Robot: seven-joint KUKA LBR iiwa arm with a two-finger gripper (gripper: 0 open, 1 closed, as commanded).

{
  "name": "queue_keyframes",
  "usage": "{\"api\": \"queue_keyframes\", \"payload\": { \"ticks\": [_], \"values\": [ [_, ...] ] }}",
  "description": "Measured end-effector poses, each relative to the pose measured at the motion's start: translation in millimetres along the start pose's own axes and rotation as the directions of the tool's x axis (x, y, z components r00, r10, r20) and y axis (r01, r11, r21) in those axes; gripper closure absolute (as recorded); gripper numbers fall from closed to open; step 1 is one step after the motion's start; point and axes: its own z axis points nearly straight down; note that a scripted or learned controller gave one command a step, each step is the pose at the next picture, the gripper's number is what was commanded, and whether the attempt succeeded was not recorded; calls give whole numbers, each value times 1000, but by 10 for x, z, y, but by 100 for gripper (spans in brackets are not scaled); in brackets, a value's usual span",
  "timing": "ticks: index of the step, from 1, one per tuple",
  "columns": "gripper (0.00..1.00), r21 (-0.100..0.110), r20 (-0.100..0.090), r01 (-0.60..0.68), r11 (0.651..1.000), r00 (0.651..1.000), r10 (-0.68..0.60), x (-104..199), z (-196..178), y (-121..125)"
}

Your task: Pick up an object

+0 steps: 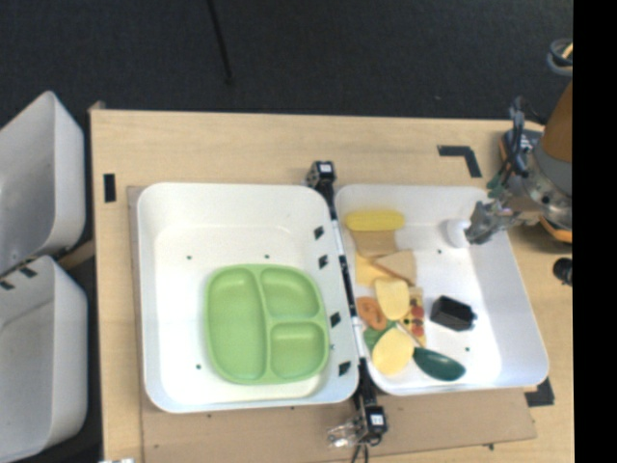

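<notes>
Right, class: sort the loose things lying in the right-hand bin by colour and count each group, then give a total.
Yellow: 4 (a long piece, a flat slice, a rounded piece, another rounded piece)
Tan: 1 (flat slice)
Orange: 1 (piece)
Black: 1 (block)
Dark green: 1 (piece)
Total: 8

Pale wooden bench (241, 143), black corner marks on top. Behind the bench, dark carpeted floor (289, 37). Left of the bench, two white moulded shapes (34, 258), stacked.
</notes>
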Motion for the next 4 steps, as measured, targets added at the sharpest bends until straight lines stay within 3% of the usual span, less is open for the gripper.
{"api": "queue_keyframes", "payload": {
  "ticks": [4],
  "values": [
    [100,5,-3,1,1000,1000,-1,2311,-98,-59]
  ]
}}
